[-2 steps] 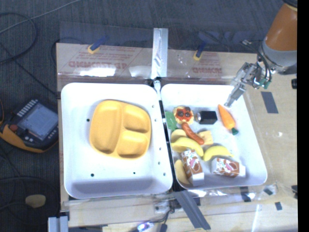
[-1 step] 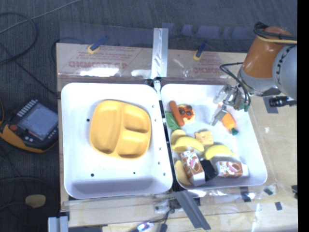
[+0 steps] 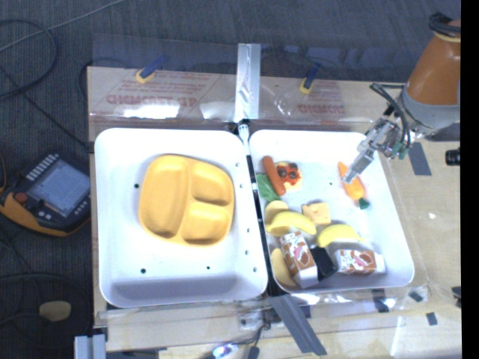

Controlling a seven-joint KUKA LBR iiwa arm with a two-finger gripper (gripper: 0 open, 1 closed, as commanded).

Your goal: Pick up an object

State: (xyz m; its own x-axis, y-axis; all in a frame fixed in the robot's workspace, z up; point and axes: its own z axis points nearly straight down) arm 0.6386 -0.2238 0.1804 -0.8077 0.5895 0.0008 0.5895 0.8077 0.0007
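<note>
The gripper (image 3: pixel 362 162) hangs low over the right bin (image 3: pixel 397 223), its tip just above the toy carrot (image 3: pixel 352 185), which lies on the bin floor directly below and slightly ahead of it. Whether it is open or closed cannot be told. By my judgement nothing is lifted yet; the grasp and lift remain. Other toy food sits further off, toward the bin's near corner.

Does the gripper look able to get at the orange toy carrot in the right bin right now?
Probably yes. The gripper sits right beside the orange toy carrot near the right white bin's far wall, the carrot lies apart from the other toys, and nothing covers it.
</note>
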